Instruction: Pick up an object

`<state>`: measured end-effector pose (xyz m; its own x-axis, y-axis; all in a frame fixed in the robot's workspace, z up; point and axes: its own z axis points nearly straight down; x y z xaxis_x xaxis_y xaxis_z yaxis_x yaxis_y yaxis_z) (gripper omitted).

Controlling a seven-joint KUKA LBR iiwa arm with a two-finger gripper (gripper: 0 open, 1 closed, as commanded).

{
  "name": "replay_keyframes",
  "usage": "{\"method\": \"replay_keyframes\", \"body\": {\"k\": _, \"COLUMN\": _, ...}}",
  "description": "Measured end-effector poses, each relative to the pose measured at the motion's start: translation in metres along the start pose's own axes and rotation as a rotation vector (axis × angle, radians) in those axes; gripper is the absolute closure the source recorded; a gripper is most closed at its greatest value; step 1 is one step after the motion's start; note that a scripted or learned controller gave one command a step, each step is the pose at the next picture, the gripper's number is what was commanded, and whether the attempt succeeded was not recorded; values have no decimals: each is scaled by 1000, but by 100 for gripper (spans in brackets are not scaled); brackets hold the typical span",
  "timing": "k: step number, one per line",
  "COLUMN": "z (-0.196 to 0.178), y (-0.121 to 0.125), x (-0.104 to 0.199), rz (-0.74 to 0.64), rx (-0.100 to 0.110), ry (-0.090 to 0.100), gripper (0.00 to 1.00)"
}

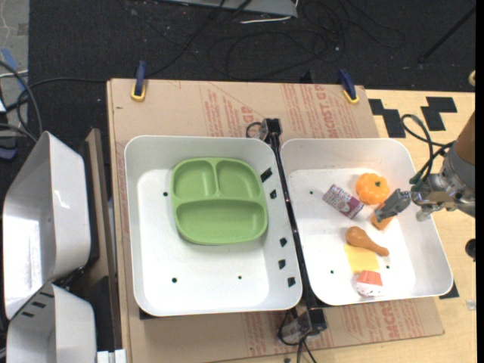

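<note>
Dark floor with loose cables surrounds a cardboard-topped bench [227,100], on which we see two shallow white bins set side by side. We take the right bin [401,157] as our landmark. To its left, the left bin [144,225] holds a green divided plate [219,201], which sits well apart from the work area.

Inside the right bin, we find the candidate objects grouped toward its centre: a small purple packet [342,200], an orange pumpkin-shaped toy [371,188], a brown drumstick-shaped toy [366,240], a yellow flat piece [361,260] and a small red-and-white item [367,281] near its front wall.

The gripper [387,209] reaches in over the bin's right wall and sits low, just beside the pumpkin-shaped toy. An orange piece appears at its tip, but we cannot tell whether this is an object or part of the tool, nor how the fingers stand. We judge that the clustering favours a short approach.
</note>
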<state>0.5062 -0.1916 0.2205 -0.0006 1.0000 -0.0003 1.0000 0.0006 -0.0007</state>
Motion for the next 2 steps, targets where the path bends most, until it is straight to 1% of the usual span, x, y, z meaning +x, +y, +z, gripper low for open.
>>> {"method": "replay_keyframes", "body": {"k": 1, "z": 131, "y": 47, "x": 15, "rz": -5, "rx": -8, "ry": -4, "gripper": 0}}
{"method": "replay_keyframes", "body": {"k": 2, "z": 127, "y": 126, "x": 102, "rz": -11, "rx": -9, "ry": 1, "gripper": 0}}
